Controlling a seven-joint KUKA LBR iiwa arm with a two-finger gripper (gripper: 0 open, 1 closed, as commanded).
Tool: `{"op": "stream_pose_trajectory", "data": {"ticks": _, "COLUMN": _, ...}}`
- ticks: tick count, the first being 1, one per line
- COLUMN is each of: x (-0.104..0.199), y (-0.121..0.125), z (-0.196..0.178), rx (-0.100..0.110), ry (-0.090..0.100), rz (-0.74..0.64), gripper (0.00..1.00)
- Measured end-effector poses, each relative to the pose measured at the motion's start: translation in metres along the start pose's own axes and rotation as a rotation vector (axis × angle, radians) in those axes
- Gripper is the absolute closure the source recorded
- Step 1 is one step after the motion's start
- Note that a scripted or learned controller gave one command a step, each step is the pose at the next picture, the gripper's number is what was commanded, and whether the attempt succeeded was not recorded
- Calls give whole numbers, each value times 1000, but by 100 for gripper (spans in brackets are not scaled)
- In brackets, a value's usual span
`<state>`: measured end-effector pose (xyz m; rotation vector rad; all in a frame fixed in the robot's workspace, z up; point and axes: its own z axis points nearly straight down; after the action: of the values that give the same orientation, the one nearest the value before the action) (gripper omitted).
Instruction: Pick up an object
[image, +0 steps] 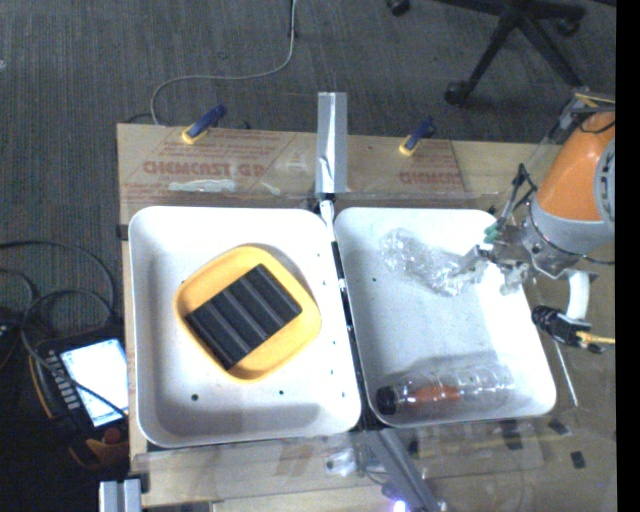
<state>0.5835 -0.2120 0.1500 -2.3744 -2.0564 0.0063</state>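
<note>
Hand (487, 256) at right bin's (520, 330) upper right edge, touching crumpled clear plastic (425, 262); finger state unreadable. Clear bottle (445, 388) lies along that bin's front wall. Yellow-and-black ridged block (250, 310) sits mid left bin (160, 250), well apart.

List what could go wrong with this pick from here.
1. The gripper sits at the edge of the crumpled clear plastic in the right bin; thin, see-through material may slip or tear free.
2. The arm works near the bin's right wall, so a descent might clip the rim.
3. The clear bottle lies on its side and could roll if nudged.
</note>
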Motion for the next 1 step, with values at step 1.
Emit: {"op": "stream_pose_trajectory", "data": {"ticks": 1, "x": 33, "y": 83, "z": 59, "rx": -6, "ry": 1, "rz": -23, "gripper": 0}}
